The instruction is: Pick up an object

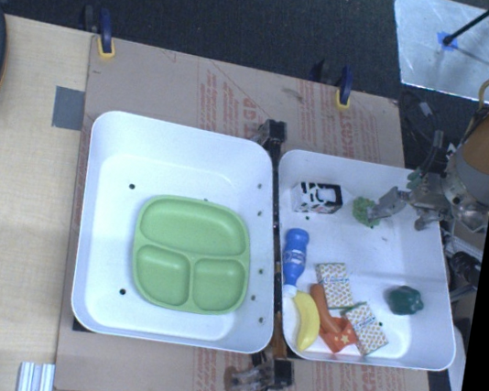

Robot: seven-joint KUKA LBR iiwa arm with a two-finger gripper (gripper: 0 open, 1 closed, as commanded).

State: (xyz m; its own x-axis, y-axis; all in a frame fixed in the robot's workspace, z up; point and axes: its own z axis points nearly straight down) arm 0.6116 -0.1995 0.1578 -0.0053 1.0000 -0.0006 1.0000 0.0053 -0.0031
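Grey metal gripper [408, 201] with thin angular fingers, bulky grey wrist housing behind it, orange band above, dark cables trailing at right edge

Green tray [190, 253], yellow banana [305, 322], blue bottle [294, 256], poss. checkered pkts [335, 277].

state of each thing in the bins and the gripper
green three-compartment plastic plate: flat in left bin, nothing on it
blue plastic bottle: lying down
yellow toy banana: lying against orange toy carrot
dark green round object: resting alone
gripper: over right bin's far edge, holding nothing
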